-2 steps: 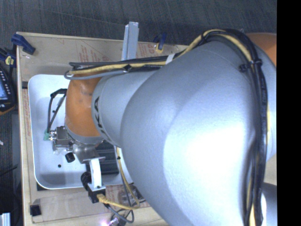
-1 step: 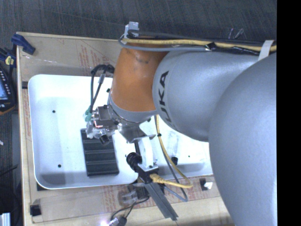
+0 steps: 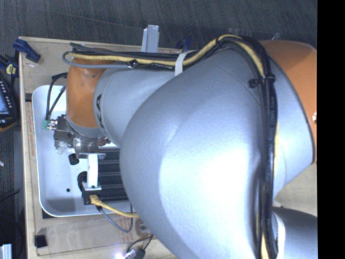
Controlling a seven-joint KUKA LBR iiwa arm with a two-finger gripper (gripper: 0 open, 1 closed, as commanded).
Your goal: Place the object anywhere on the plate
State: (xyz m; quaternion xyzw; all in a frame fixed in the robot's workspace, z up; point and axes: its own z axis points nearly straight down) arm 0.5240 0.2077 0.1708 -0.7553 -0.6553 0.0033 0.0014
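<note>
Camera view: grey arm (image 3: 215,155) with orange band (image 3: 81,96), covering most of the frame and reaching over the left white bin (image 3: 40,144) on the wooden surface (image 3: 38,55). Claw (image 3: 64,139) at the wrist end, low over the bin; whether clenched or released cannot be told. Yellow and black cables (image 3: 161,61) along the arm. Object and plate location cannot be told; the arm hides most of the bin.
</note>
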